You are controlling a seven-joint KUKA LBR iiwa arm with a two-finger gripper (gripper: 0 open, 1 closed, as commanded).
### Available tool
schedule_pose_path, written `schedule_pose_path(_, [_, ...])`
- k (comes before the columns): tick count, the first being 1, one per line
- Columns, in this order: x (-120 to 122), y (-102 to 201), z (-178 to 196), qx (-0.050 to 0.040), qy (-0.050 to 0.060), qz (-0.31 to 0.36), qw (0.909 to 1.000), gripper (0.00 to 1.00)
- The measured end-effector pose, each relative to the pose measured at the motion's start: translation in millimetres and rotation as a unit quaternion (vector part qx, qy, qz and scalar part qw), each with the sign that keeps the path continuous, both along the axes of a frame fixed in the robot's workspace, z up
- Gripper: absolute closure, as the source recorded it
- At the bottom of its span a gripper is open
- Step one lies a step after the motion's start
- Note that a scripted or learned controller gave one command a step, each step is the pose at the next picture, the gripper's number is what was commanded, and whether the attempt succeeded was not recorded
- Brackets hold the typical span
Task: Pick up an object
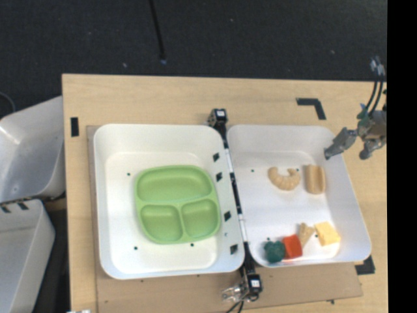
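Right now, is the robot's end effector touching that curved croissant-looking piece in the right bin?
Apart. The camera view shows the end effector above the bin's far right rim, with bare white floor separating it from the croissant.

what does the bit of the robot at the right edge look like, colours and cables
The gripper is grey metal with two slim prongs, the left one pale and slanted. Its body looks dark grey and blocky, with a small teal spot near the top. Thin dark cables curve up from it along the edge. Detail is too blurred to read any markings.
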State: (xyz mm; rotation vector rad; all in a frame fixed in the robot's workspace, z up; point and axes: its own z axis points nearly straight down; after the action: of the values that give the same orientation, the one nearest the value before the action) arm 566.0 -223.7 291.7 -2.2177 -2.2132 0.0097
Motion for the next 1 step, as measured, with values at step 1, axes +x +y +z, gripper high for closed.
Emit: schedule_pose_path(1, [1.9,0.7,6.6,-0.0013,-0.006,0.001,1.0000,0.00])
